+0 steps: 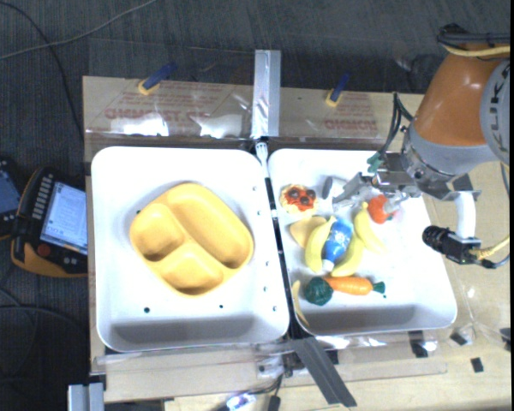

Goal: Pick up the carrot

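The carrot [351,286] is orange with a small green tip at its right end. It lies flat near the front of the right bin [428,302], just right of a dark green vegetable [317,291]. My gripper [367,193] hangs over the back half of that bin, well behind the carrot and apart from it. A small red-orange piece [378,209] sits right under the gripper; whether it is held or just lying there I cannot tell.
Yellow bananas [319,236] and a blue-and-white bottle [337,242] lie in the middle of the right bin, just behind the carrot. An orange spotted item [298,197] is at the back left. The left bin [120,315] holds a yellow divided plate [191,236].
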`<move>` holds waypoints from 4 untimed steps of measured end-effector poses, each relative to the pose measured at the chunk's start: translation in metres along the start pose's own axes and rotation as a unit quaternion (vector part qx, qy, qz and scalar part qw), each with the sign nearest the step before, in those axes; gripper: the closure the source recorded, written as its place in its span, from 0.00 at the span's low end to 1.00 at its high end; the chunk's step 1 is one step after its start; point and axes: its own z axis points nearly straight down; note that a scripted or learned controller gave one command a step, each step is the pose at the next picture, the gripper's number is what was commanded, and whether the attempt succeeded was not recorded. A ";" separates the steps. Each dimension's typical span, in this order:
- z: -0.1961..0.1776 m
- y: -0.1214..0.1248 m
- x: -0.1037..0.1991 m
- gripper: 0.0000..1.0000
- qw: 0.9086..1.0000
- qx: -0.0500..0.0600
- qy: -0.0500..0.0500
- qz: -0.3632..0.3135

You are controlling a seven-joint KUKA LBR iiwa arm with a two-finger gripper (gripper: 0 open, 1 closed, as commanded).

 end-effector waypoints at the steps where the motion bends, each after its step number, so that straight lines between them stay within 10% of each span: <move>1: -0.008 0.001 0.002 1.00 1.000 0.001 0.001 -0.002; 2: -0.008 0.001 0.002 0.00 1.000 0.001 0.001 -0.002; 3: -0.004 -0.054 -0.062 0.00 0.996 -0.001 -0.001 -0.091; 4: 0.143 -0.074 -0.059 0.00 0.995 -0.006 -0.002 -0.101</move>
